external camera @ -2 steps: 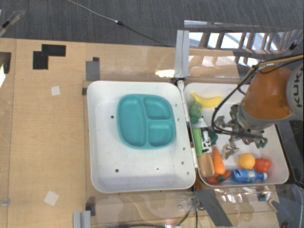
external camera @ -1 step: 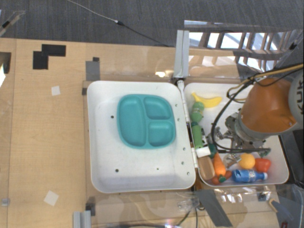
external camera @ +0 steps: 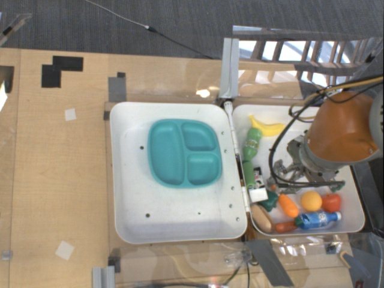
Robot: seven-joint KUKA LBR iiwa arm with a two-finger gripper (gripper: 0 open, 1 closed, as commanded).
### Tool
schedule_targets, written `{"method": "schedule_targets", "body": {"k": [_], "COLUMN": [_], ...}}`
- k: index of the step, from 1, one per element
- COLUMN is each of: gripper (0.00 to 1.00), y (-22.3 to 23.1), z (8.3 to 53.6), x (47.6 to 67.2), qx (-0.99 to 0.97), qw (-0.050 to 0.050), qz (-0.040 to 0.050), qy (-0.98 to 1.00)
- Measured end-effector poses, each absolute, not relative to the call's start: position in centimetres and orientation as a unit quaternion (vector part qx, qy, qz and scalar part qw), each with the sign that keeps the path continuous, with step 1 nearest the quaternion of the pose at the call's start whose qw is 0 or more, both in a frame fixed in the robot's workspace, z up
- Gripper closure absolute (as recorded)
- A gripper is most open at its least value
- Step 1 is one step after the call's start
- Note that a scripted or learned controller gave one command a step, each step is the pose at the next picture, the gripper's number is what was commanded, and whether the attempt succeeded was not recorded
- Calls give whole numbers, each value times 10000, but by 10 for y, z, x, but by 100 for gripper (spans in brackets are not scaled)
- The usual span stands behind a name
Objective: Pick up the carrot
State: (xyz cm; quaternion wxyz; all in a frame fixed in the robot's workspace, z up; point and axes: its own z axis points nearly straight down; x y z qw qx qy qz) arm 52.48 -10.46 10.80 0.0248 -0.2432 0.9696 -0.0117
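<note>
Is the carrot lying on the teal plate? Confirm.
No, the carrot lies in the right bin, while the teal plate sits in the left bin.

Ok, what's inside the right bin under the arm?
In the right bin: a banana, green bottle, carrot, orange ball, tomato, blue bottle. The arm covers the bin's middle.

You are looking at two white bins: the left bin [external camera: 129, 221] holds one teal divided plate [external camera: 183, 152]. In the right bin [external camera: 358, 221] you can count one banana [external camera: 266, 126], one green bottle [external camera: 251, 144], one carrot [external camera: 288, 205], one yellow-orange round fruit [external camera: 311, 201], one red fruit [external camera: 331, 203], one blue bottle [external camera: 318, 220] and one tan oblong item [external camera: 261, 219].
</note>
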Motion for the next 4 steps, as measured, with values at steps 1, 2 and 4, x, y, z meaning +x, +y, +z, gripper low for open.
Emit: {"method": "schedule_targets", "body": {"k": [1,2,4], "gripper": [100,100,100], "y": [-105,-151,-205], "z": [98,93,147], "x": [515,514,487], "qx": [-4263,-5352,-6868], "qw": [62,41,6], "qz": [-30,-21,18], "qy": [9046,8447,7268]}}
